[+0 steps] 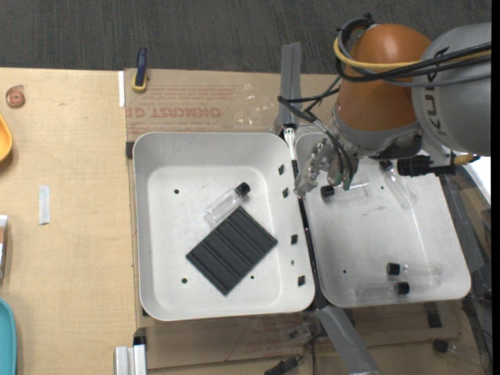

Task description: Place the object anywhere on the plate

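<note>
Vial (227,201) lies beside the dark ribbed plate (232,250) in the left bin (148,233); cardboard (199,109) behind shows mirrored red lettering; gripper (324,174) grip unclear.

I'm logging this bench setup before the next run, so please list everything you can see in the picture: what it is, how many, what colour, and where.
White bins: 2, white, side by side on the bench; left bin, right bin.
Ridged plate: 1, dark grey, lying at a slant in the left bin.
Clear vial with black cap: 1, transparent with a black cap, in the left bin at the plate's upper edge.
Clear vials: 2, transparent with black caps, near the front of the right bin.
Clamp: 1, blue and yellow, at the bench's back edge.
Orange object: 1, orange, cut off at the far left.
Arm: 1, grey with an orange band, reaching in from the right.
Gripper: 1, metallic, over the right bin's back left corner.
</note>
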Robot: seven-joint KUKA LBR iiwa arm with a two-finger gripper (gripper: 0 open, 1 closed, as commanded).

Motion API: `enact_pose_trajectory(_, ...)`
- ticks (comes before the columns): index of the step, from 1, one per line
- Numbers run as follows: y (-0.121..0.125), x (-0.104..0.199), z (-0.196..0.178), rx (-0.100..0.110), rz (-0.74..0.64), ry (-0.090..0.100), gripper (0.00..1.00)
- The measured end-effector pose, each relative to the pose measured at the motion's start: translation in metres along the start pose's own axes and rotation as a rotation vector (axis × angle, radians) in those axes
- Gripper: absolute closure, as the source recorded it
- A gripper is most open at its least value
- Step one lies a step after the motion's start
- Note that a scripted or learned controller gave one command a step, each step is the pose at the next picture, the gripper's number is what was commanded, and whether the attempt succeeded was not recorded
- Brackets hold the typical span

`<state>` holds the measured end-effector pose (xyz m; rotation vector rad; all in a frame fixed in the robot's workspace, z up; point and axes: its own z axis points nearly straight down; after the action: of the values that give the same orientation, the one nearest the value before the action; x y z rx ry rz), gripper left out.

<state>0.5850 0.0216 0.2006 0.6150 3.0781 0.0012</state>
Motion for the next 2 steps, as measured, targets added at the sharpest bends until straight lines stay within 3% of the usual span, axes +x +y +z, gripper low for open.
enact_pose_trajectory(1,0.005,0.008,-0.070,-0.001,-0.411,-0.001,1.00)
enact_pose_trajectory(2,0.081,0.048,-0.122,-0.002,-0.824,-0.001,1.00)
